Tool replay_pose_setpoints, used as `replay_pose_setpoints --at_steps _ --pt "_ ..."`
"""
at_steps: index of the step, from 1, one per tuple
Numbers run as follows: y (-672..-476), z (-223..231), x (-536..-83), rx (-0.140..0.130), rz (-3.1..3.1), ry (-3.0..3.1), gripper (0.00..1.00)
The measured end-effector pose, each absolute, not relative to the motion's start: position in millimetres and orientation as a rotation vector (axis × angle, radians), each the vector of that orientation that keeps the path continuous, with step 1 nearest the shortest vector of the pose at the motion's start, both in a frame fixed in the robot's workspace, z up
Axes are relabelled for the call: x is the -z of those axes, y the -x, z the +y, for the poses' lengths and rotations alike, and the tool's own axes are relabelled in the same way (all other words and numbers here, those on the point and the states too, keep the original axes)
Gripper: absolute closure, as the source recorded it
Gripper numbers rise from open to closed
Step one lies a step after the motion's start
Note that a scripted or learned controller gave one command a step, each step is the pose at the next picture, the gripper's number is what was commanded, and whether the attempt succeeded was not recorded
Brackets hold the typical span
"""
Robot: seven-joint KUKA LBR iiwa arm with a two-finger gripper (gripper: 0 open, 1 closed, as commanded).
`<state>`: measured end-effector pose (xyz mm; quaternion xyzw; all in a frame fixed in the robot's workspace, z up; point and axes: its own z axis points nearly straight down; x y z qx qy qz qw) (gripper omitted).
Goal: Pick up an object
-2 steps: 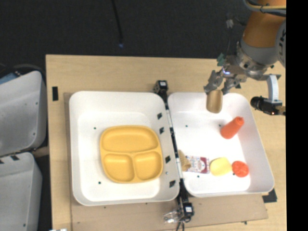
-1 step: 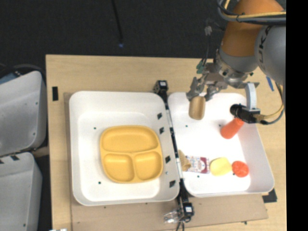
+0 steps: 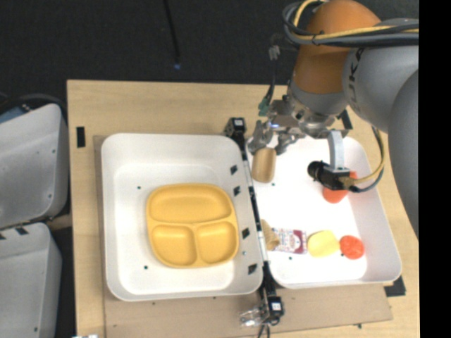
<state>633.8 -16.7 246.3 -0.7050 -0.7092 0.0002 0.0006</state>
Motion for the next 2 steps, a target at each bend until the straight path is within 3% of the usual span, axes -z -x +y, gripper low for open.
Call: replay_pose_setpoints --at_steps 2 --pt "-622.8 81 -250 -0.001 -2.227 2.212 1.0"
